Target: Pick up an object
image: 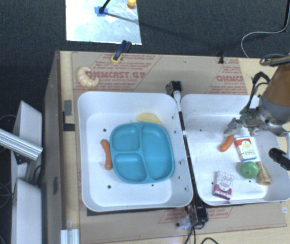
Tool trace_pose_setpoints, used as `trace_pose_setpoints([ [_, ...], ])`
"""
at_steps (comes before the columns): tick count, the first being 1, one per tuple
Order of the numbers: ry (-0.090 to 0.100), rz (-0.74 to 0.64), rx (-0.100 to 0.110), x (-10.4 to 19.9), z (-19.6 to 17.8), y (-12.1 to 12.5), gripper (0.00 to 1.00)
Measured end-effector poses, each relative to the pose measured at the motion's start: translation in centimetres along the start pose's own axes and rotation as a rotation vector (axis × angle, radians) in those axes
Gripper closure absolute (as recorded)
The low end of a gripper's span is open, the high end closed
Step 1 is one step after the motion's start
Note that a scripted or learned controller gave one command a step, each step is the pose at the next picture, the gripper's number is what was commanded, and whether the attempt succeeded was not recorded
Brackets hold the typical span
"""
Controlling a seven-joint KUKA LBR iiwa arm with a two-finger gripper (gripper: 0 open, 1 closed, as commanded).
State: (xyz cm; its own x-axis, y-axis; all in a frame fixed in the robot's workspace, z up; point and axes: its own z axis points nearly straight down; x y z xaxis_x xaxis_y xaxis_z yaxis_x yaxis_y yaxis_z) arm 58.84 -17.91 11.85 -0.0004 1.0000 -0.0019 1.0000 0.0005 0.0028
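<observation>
Nearest, purple packet point(223, 184) by right bin point(205, 151) front edge. Then green ball point(249, 169) beside cone point(263, 173), red-white carton point(245, 148), orange carrot point(226, 143). My gripper point(245, 124) low over carrot's far end; jaw state unreadable. Left bin point(91, 136): blue tray point(141, 152), sausage point(106, 153), yellow piece point(148, 118) behind.

You see a sky-blue sectioned plastic tray point(141, 152), an orange sausage-shaped toy point(106, 154) at its left edge, a pale yellow flat piece point(149, 118), a red-and-white printed carton point(245, 149), a green round ball point(249, 169), a maroon patterned packet point(223, 184), two white bins point(96, 108)
</observation>
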Motion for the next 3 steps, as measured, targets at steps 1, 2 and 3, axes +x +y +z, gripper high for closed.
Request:
trace_pose_setpoints([
  [1,0.002,-0.003,0.001,5.1,3.3,-1.1,0.0],
  [2,0.002,-0.004,-0.001,5.0,2.2,-1.0,1.0],
  [3,0.003,-0.004,-0.002,12.7,-6.7,2.9,1.0],
])
